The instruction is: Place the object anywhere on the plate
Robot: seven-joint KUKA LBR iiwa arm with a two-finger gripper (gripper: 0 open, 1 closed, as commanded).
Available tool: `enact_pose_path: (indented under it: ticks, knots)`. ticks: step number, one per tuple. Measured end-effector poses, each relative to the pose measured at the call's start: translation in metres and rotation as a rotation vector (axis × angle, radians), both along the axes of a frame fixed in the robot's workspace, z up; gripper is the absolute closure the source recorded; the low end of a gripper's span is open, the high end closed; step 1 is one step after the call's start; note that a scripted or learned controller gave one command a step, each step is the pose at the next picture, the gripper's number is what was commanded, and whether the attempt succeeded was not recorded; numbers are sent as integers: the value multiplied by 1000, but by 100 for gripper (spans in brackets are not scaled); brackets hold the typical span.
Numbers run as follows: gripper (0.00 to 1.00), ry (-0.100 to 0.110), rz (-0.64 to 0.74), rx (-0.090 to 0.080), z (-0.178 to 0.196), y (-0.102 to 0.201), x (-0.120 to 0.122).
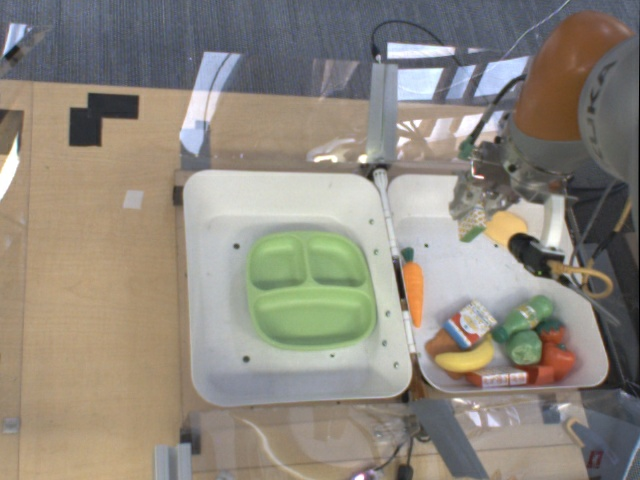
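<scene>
The gripper (478,206) hangs over the right bin's (440,243) far edge, and I cannot tell whether it grips the yellow piece (503,228) beside it. The green plate (310,288) waits mid left bin (215,268); a loose grasp could drop it short, near the carrot (412,286).

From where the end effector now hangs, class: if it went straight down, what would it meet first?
Probably the yellow toy right under the end effector, or the right bin's floor beside it; depth is unclear from above.
</scene>
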State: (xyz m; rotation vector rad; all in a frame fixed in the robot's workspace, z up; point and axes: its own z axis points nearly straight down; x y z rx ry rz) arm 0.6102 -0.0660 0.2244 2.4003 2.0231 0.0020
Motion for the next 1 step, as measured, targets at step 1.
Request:
enact_pose_path:
  ticks: [1]
  knots:
    - [100, -1, 196, 1, -27, 78, 42]
